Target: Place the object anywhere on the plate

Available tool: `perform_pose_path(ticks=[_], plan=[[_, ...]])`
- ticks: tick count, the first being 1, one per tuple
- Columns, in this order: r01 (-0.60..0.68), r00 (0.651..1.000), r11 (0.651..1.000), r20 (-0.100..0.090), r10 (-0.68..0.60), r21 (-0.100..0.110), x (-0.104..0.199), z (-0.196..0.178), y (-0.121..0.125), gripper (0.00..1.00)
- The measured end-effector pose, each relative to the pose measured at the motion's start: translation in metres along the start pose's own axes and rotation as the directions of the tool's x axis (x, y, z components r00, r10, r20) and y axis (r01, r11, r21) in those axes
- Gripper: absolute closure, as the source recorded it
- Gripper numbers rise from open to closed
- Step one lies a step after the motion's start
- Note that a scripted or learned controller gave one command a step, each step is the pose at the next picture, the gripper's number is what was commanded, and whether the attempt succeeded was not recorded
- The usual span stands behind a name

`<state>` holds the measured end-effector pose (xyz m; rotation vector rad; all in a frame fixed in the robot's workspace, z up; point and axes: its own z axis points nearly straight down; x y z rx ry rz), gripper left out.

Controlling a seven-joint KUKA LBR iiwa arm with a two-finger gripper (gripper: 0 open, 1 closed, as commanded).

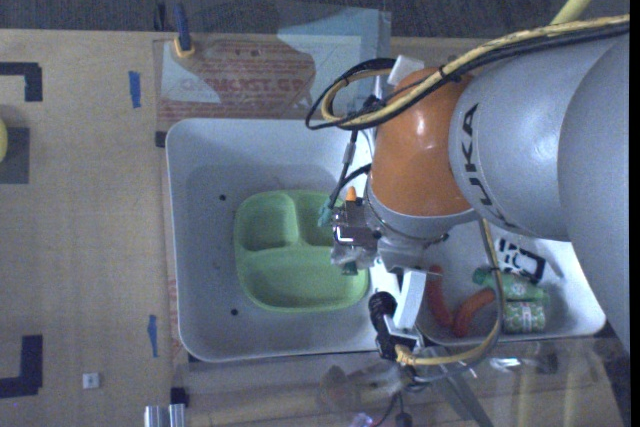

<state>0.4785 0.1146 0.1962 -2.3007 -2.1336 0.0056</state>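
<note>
Hand point(345, 240): it hangs over the right edge of the green plate, at the end of the big grey arm. It is mostly hidden under the arm's wrist, so I cannot tell how it is set or if it has hold of anything.

Arm point(520, 145): grey and fat, with an orange band point(420, 155) just above the wrist. It comes in from the right and covers a lot of the right bin.

Plate point(290, 250): light green, with three little parts in it. It lies flat in the left bin, toward the bin's right side. The parts I can see have nothing in them.

Left bin point(200, 215): white and shallow, on the counter. The plate sits inside it.

Right bin point(570, 315): white too, next to the left bin. Much of it is under the arm.

Things to pick: a red curved thing point(462, 310) and a green can point(522, 305) lie in the right bin, near its lower edge. They lie just beside each other, well apart from the plate. Which one is the thing for the plate I cannot tell.

Wires point(345, 95): black and yellow, looping along the arm.

Counter point(80, 235): light wood, with bits of blue tape point(135, 88) and black marks point(25, 80) on it.
</note>
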Motion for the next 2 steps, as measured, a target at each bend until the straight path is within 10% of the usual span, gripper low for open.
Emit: perform_pose_path(ticks=[1, 2], plan=[[0.247, 0.969, 0.969, 0.002, -0.247, -0.007, -0.0186, -0.0103, 0.0551, 1.0], [0.247, 0.969, 0.969, 0.002, -0.247, -0.006, -0.0188, -0.0103, 0.0551, 0.0]])
